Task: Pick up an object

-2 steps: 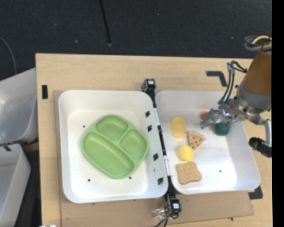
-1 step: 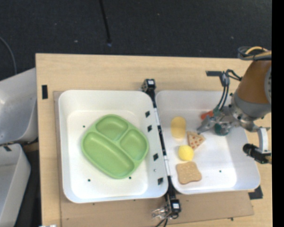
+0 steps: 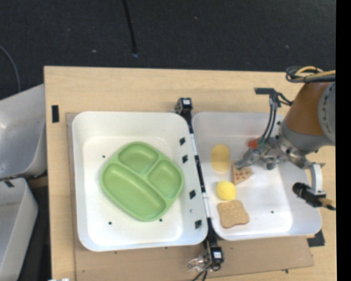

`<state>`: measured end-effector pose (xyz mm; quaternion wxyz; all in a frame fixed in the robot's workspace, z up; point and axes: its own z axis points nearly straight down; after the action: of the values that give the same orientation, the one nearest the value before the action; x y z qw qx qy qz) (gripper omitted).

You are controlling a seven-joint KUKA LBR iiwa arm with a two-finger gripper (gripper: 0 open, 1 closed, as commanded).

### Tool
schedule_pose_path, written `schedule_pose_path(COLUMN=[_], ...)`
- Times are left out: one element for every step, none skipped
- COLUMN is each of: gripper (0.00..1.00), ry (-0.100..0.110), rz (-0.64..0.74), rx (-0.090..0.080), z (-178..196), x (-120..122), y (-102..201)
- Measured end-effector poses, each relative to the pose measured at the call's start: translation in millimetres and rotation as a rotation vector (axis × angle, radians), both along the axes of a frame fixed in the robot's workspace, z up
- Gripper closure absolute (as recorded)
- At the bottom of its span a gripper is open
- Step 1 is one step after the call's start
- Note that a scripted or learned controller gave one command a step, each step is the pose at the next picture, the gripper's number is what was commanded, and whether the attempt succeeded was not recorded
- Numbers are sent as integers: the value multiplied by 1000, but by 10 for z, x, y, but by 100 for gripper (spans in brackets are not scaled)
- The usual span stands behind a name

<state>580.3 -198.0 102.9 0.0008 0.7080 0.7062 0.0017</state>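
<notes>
A green three-compartment plastic plate (image 3: 141, 180) lies in the left white bin (image 3: 82, 174). In the right white bin (image 3: 281, 224) sit a pale yellow block (image 3: 220, 157), yellow ball (image 3: 225, 190), tan toast slice (image 3: 232, 213) and dotted cracker (image 3: 241, 175); the tool (image 3: 246, 162) touches the cracker, grip unclear.

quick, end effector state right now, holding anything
End effector: low in the right bin, at the cracker; whether it holds it cannot be told.
</notes>
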Motion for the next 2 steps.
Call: schedule_pose_path(gripper=[100, 100], ry=[-10, -2], rz=[-1, -4], rx=[-3, -4], z=[152, 631], x=[27, 19], y=[-17, -113])
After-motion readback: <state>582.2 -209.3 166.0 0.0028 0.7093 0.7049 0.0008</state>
